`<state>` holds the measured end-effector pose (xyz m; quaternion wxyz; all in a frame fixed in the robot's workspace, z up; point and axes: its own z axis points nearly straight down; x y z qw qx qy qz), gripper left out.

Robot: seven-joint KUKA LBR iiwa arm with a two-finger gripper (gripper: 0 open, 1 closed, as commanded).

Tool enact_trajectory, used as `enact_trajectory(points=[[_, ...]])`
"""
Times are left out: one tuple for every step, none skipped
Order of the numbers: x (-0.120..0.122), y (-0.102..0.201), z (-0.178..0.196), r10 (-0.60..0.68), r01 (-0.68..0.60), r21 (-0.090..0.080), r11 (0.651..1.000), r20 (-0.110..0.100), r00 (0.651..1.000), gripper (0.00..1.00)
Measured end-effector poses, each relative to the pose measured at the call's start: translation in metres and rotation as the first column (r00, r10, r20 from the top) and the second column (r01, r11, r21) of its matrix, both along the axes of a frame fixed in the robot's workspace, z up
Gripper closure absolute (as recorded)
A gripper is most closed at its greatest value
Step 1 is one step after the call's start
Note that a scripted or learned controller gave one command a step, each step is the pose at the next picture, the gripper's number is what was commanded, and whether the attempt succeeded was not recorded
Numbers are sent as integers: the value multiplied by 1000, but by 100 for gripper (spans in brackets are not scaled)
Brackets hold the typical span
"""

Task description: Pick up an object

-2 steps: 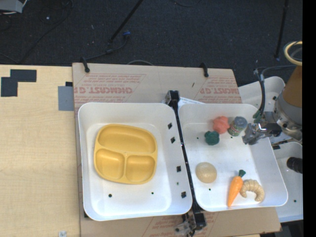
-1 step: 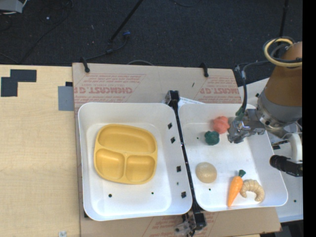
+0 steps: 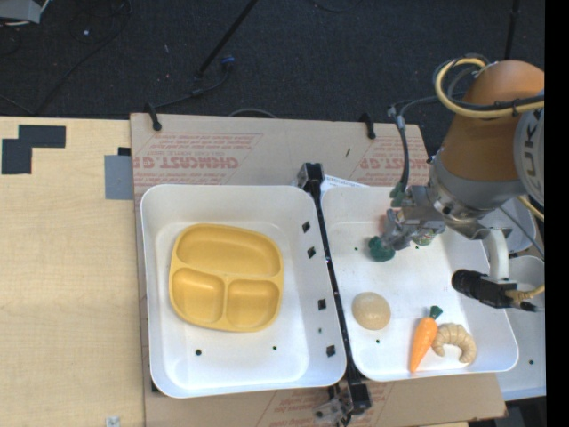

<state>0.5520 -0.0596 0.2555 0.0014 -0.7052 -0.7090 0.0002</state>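
Observation:
My gripper (image 3: pixel 397 232) hangs low over the upper middle of the right bin (image 3: pixel 498 350). A small dark green object (image 3: pixel 381 250) lies right at its fingertips, touching or nearly so. Nearer the bin's front lie a pale round bun (image 3: pixel 371 310), an orange carrot with a green top (image 3: pixel 421 341) and a tan croissant (image 3: pixel 455 342). The carrot and croissant touch each other at the front right.
A yellow divided plate (image 3: pixel 228 277) lies in the left bin (image 3: pixel 160 238). A black ridge (image 3: pixel 322 265) separates the two bins. The arm's orange and grey body (image 3: pixel 484 140) rises over the right bin's far right corner, and a black part (image 3: pixel 480 287) juts out beside it.

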Motion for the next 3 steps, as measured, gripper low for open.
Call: enact_trajectory(points=[[16,53,-16,-1,1,0,1000,-2,1000,100],[35,110,-15,0,0,-1,1000,0,1000,100],[49,163,-10,0,0,-1,1000,1,1000,100]])
